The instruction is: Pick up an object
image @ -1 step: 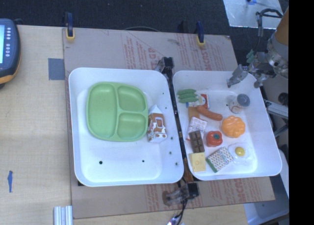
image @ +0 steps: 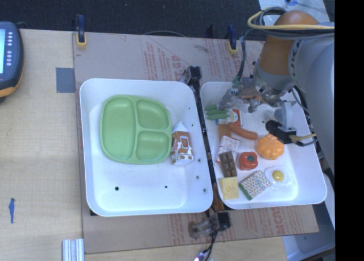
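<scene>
Cheese wedge (image: 229, 187) in right bin (image: 310, 189), gripper (image: 236, 96) over green item (image: 216, 111), grip state unclear

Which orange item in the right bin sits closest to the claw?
The long carrot-shaped piece, lying just below the claw. The round orange pumpkin sits lower and further right.

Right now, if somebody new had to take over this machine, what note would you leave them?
Pincer: low over the far end of the right bin; whether it is open or shut cannot be told, and nothing is seen held.
Right bin: toy food, among them an orange pumpkin, a tomato, a carrot, a chocolate bar.
Left bin: a green divided plate and a small carton beside it.
Done: no pick seen.
Left: lift one object.
</scene>
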Controlling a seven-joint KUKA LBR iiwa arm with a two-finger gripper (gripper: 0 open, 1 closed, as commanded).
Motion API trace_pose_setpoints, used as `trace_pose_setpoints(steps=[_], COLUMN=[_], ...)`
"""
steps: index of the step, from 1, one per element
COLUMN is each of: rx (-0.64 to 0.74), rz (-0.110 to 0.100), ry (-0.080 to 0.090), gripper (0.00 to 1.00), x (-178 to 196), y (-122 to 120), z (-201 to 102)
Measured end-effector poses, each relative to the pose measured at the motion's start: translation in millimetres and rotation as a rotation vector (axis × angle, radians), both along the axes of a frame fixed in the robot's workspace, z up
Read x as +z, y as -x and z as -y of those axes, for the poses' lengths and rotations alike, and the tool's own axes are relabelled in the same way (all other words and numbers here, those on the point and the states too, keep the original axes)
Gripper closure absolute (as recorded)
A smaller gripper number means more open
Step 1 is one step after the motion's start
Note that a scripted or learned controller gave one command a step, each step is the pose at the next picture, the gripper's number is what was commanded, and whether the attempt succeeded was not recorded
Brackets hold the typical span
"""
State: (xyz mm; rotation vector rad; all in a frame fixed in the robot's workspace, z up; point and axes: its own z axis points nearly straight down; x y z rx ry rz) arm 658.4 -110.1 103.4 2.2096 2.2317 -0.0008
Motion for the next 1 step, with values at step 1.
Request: trace_pose_setpoints(steps=[1], rx=[-0.007], rz=[0.003], ry=[-0.002], gripper=[0.0], x=[-8.1], y=[50.8], z=[32.4])
